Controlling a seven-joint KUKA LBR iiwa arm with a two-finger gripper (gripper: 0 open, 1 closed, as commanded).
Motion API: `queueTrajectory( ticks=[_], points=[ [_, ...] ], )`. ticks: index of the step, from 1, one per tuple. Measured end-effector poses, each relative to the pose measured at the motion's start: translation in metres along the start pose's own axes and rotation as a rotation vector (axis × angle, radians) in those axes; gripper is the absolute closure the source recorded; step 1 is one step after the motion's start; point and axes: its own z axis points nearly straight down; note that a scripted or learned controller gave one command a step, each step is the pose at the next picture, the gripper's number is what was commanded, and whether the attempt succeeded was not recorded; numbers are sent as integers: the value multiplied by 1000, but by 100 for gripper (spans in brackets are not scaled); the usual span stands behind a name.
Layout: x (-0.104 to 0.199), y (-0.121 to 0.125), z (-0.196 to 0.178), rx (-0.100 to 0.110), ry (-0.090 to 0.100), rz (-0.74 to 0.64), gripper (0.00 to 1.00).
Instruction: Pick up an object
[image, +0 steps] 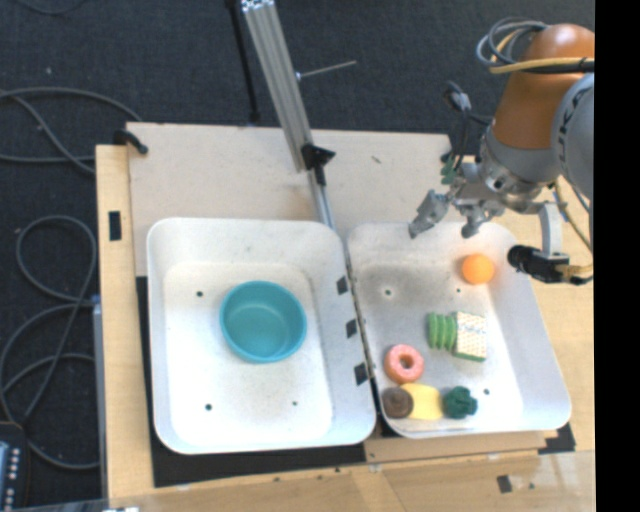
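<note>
Hanging above the far edge of the right bin (540, 330), the pincer (447, 220) has its two fingers spread wide apart, one grey fingertip (420, 224) pointing toward the middle of the table (230, 170) and the other nearer the arm. Nothing lies between the fingers, and they touch none of the objects.

The nearest object is an orange ball (478, 268), lying in the right bin just below and to the right of the pincer, apart from it. Further down the same bin sit a green ridged piece (441, 331) touching a pale, speckled sponge-like block (471, 335). Near the bin's front edge a pink ring doughnut (404, 363) rests above a brown round piece (398, 402), which touches a yellow block (425, 402); a dark green broccoli-like toy (460, 402) sits just beside that.

The left bin (180, 400) holds a teal bowl (263, 320), upright, near its middle.
</note>
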Motion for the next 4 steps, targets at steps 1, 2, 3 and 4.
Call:
queueTrajectory(
  ticks=[1, 2, 3, 4],
  points=[
    [0, 0, 0, 0, -1, 0, 0],
    [-12, -3, 56, 5, -3, 5, 0],
    [-8, -2, 117, 6, -2, 2, 0],
    [-10, -2, 138, 3, -4, 5, 0]
  ],
)
